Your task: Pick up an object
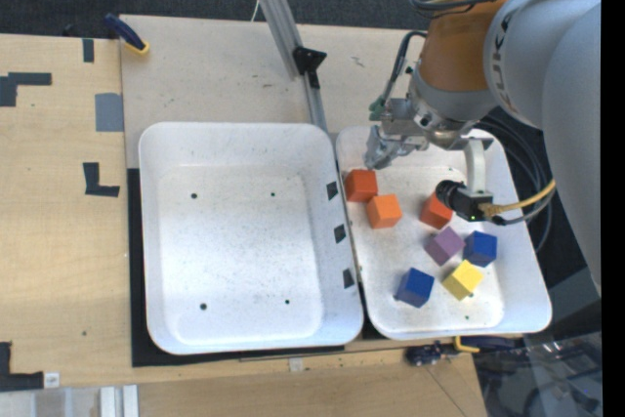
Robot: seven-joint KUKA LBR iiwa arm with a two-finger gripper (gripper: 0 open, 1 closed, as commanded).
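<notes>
Grey arm (547, 63), smooth casing, orange band, nearest the lens. Left bin (234, 239): shallow white plastic, speckled. Right bin (518, 303): holds small matte cubes, two orange (361, 185) (384, 211), red (437, 210), purple (445, 245), two blue (414, 287) (479, 247), yellow (464, 279). Gripper (379, 154) above the upper orange cube, grip state unclear.

Only one marking looks like lettering: dark characters running up the grey arm (547, 34) just beside the orange band (469, 24), seen edge-on and partly cut off by the curve of the casing, too skewed to read with any certainty. No other text, label, number or sign can be read on the bench (59, 210), on the two white bins (156, 151) or on the coloured blocks
</notes>
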